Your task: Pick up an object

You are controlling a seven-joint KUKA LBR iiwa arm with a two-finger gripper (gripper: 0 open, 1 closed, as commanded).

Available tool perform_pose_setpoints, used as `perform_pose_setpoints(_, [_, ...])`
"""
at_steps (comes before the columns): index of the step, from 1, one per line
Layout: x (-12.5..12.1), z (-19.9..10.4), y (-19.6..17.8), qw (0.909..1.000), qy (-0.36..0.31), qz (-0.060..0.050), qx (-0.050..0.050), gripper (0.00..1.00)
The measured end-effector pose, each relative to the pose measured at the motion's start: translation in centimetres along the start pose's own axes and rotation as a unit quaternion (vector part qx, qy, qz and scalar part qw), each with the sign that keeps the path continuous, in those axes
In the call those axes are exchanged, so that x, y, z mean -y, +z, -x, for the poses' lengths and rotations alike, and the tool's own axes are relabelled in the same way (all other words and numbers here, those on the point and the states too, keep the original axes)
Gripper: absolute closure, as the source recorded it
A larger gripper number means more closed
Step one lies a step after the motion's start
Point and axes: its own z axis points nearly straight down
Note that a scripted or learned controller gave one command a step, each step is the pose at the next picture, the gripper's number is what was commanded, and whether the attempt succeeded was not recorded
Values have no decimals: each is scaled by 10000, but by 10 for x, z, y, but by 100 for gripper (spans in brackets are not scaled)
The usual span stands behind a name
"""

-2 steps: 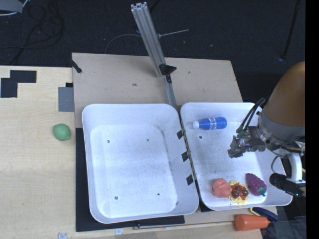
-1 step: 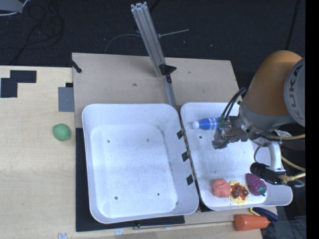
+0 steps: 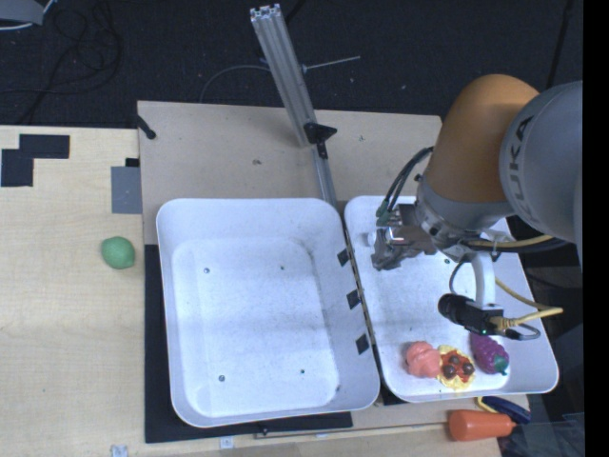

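My gripper (image 3: 386,254) hangs over the upper left part of the right bin (image 3: 419,303), close to its left wall. The wrist hides the fingers. Near that bin's front edge lie a pink lumpy object (image 3: 422,359), a yellow and red piece (image 3: 457,367) and a purple object (image 3: 489,353), all well below the gripper. I see nothing between the gripper and the bin floor.
The left bin (image 3: 252,307) sits beside the right one. A green ball (image 3: 118,252) rests on the bench to the far left. An orange carrot-like object (image 3: 479,425) lies outside the right bin's front edge. A metal rail (image 3: 293,84) slants above the bins.
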Motion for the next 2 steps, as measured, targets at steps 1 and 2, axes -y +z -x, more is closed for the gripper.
perform_pose_setpoints(1, [-16, -51, -9, 10000, 5, 1, 5, 100])
perform_pose_setpoints(2, [-35, -101, 7, 10000, 9, -12, 3, 100])
